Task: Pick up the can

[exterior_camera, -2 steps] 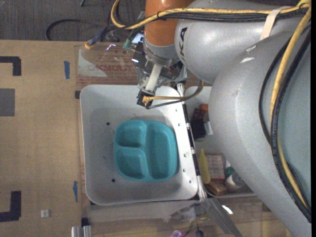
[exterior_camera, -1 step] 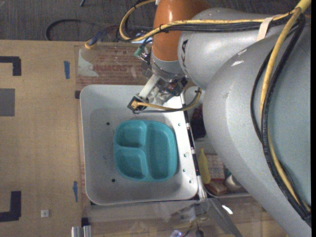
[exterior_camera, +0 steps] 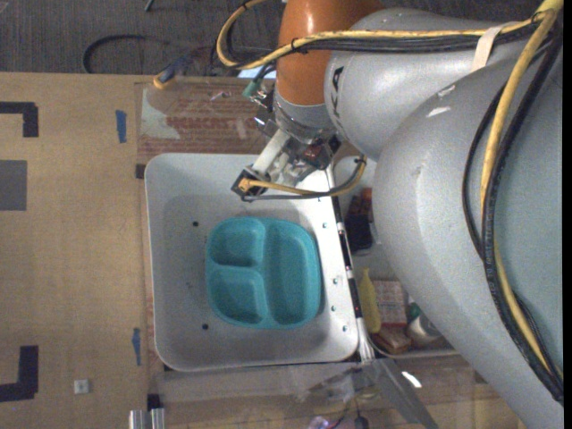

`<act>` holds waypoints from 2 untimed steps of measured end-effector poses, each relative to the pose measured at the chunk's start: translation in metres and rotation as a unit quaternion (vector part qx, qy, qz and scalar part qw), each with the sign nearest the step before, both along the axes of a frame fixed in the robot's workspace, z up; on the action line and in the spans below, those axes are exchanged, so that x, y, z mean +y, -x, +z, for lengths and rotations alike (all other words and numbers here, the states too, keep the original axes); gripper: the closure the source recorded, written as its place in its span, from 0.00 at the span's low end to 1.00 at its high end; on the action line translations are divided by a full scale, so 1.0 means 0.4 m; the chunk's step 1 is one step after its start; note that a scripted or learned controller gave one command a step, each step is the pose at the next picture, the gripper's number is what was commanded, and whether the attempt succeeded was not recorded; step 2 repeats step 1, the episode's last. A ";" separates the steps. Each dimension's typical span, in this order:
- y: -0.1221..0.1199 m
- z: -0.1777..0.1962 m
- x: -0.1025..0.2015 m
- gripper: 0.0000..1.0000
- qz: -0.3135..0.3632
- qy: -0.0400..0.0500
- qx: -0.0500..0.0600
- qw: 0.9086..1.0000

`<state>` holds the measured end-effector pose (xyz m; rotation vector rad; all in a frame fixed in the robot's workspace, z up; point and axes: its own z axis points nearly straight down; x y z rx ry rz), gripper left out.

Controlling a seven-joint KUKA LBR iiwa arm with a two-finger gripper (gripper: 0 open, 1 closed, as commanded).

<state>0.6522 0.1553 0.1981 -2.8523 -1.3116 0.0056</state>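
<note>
My gripper (exterior_camera: 301, 155) hangs below the orange wrist band, over the far rim between the two bins. The bulk of the arm hides most of the right bin (exterior_camera: 382, 259). A small pale cylinder with a green patch (exterior_camera: 420, 326), possibly the can, lies at the near end of that bin, half under the arm. It is well apart from the gripper. Nothing shows between the gripper and the bin floor.
A teal divided plate (exterior_camera: 264, 273) lies in the left bin (exterior_camera: 170, 239). In the visible strip of the right bin are a dark bottle (exterior_camera: 360, 222), a yellow thing (exterior_camera: 369, 299) and a printed box (exterior_camera: 390, 304). The brown bench (exterior_camera: 71, 239) spreads to the left.
</note>
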 end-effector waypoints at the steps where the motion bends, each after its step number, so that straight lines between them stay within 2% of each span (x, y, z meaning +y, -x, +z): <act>1: -0.001 0.026 0.002 1.00 0.001 0.000 0.000 1.000; 2: -0.001 0.026 0.002 1.00 0.001 0.000 0.000 1.000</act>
